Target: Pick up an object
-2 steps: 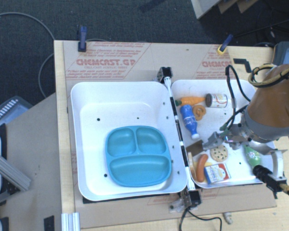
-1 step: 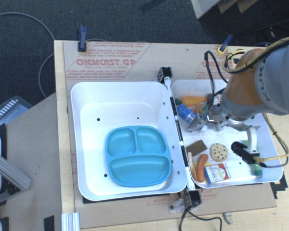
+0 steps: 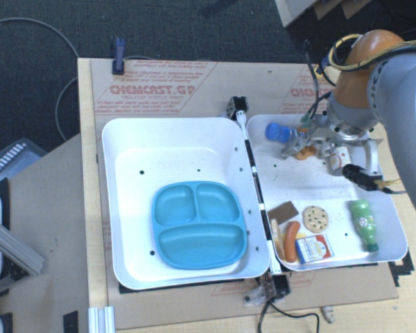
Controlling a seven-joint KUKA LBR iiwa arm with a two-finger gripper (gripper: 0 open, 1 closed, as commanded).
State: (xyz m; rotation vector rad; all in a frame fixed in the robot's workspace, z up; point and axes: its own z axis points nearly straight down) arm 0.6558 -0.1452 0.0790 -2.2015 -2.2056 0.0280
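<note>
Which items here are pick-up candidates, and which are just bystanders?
Candidates, in the right bin:
blue object
green bottle
cookie
hot dog
small carton
brown block
orange item by the pincer

Bystanders:
blue divided plate in the left bin

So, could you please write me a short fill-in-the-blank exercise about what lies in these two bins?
1. The divided plate in the left bin is ____ in colour.
2. The green bottle lies in the ____ bin.
3. The round cookie is studded with dark ____.
4. The gripper hovers at the right bin's far end, beside a ____ object.

Missing words: blue; right; chips; blue
</note>
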